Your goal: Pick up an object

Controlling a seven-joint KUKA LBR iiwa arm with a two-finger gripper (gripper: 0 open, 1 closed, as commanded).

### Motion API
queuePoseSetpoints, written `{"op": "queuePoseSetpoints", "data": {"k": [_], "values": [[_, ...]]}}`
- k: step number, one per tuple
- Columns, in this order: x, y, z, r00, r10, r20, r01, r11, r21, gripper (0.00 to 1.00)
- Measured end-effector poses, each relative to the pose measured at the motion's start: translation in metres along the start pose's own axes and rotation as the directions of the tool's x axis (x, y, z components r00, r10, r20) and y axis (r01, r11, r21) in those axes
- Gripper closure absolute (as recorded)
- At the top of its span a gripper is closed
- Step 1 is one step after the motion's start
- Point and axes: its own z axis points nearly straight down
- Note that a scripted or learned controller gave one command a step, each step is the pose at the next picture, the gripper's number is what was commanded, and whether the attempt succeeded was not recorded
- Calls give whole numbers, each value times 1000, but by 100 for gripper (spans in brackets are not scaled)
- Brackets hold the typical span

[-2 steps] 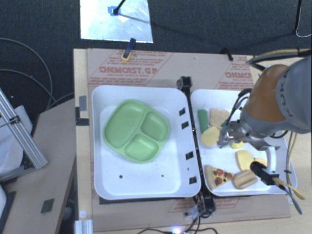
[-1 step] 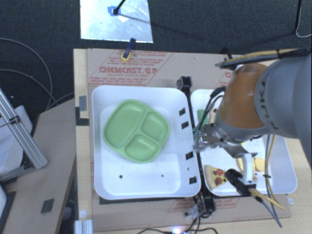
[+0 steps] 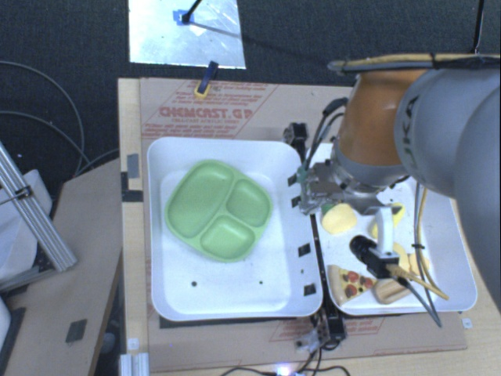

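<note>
**The gripper (image 3: 321,198) over the right bin (image 3: 455,279)**

It sits at the bin's left edge, a yellow fruit (image 3: 338,219) just beside it; whether it is spread or pinching I cannot tell. A green plate (image 3: 218,210) lies in the left bin (image 3: 180,298).

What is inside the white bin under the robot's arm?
A toy pizza slice and a pale yellow lump lie in the bin. The grey arm covers the bin's far part, so anything there is hidden.

Pale wood table (image 3: 131,272), cardboard sheet (image 3: 235,100) with red print flat on it, two white bins side by side on top: left bin (image 3: 168,304), right bin (image 3: 458,282).
</note>
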Motion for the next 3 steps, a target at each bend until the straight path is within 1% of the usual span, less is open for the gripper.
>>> {"op": "queuePoseSetpoints", "data": {"k": [1,2,3], "values": [[-61,-44,-106,1000,12,2,-12,1000,-5,100],[-98,-11,-203,1000,8,4,-8,1000,-8,100],[-124,21,-311,1000,7,4,-7,1000,-8,100]]}}
